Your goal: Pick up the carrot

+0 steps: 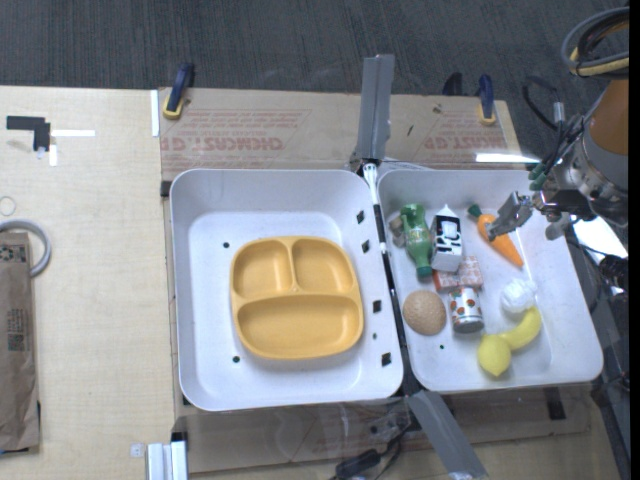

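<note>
The carrot (503,243) is orange and lies at a slant in the right bin (570,368), near its upper right part. My gripper (533,220) hovers just above and right of it, reaching in from the right. Its fingers are spread open; the left fingertip (511,213) sits over the carrot's upper end and the other one is off to the carrot's right. Nothing is held between them.
The right bin also holds a green bottle (415,236), a small milk carton (447,238), a can (465,309), a brown round fruit (424,311), a white lump (517,293), a banana (524,329) and a lemon (494,356). A yellow divided plate (296,296) lies in the left bin (190,268).
</note>
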Controlling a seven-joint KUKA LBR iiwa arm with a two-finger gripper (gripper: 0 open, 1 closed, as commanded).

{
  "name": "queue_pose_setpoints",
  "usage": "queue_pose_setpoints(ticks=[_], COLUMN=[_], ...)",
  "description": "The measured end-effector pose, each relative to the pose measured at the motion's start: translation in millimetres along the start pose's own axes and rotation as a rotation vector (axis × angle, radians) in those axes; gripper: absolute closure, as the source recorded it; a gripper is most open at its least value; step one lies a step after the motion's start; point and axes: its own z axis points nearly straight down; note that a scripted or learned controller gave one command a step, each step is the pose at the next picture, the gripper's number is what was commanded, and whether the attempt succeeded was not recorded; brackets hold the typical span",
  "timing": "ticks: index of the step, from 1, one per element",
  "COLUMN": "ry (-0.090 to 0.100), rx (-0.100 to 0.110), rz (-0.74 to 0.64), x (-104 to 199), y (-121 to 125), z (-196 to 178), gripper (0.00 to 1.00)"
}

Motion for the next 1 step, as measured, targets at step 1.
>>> queue_pose_setpoints(ticks=[1], ry=[0.0], rx=[-0.002], rz=[-0.235], x=[-51.7], y=[31.8], z=[52.9], gripper=[0.0])
